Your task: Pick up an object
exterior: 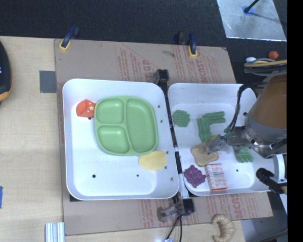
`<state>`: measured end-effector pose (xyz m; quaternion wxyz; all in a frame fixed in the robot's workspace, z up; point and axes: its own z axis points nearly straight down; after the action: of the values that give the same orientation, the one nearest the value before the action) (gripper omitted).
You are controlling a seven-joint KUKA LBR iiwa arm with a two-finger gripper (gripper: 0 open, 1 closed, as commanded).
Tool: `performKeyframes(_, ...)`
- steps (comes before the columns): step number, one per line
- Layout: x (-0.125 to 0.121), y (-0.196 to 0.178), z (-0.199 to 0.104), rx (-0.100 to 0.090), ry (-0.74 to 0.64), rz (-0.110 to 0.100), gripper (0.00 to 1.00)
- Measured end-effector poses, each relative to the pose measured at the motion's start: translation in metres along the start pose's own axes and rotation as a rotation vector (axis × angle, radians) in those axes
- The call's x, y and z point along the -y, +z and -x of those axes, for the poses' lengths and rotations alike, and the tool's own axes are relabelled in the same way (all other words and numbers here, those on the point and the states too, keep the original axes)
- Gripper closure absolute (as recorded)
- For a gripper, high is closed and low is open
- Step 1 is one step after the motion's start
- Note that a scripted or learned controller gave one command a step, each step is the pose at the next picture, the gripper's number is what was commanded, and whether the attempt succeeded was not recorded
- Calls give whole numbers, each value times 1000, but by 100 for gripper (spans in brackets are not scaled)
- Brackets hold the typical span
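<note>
My gripper (215, 144) reaches in from the right and hangs low in the right bin (192, 92), just over a tan flat piece (202, 156) and beside the green L-shaped piece (208, 123). Around it lie a round green piece (181, 118), a purple grape bunch (194, 175), a small red-and-white box (215, 177) and a green bumpy piece (244, 156). The arm's orange band (272, 102) covers the bin's right side.
The left bin (73, 135) holds a green divided plate (126, 125), a red piece (85, 108) at its left and a yellow piece (152, 160) below it. A tan curled object (223, 227) lies on the cardboard below the bins. Clamps stand between the bins.
</note>
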<state>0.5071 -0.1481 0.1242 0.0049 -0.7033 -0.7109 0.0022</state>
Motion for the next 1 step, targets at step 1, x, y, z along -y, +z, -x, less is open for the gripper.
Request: performKeyframes(1, 3, 33, -13, 4, 5, 7, 0)
